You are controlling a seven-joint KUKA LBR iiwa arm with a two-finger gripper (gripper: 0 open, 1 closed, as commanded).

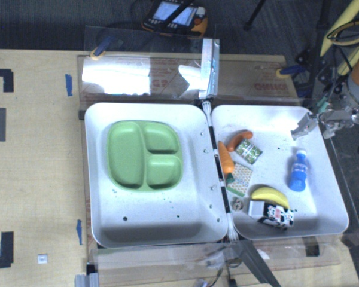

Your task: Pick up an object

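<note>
The right white bin (329, 220) holds several objects. A blue bottle (297, 171) lies near its right side. A yellow banana (269, 195) lies at the front, with a black and white toy (276, 215) just in front of it. Two orange carrots (227, 157) lie by the left wall, one short piece (239, 139) further back. A green patterned packet (249, 152) sits between them, and a second patterned packet (240, 178) lies below it. My gripper (304, 127) hangs over the bin's back right corner, above and behind the blue bottle, with nothing seen in it.
The left white bin (102, 214) holds a green divided plate (145, 154). A clear plastic panel (143, 70) stands behind the bins. Cables and a stand crowd the far right, by the arm (341, 115).
</note>
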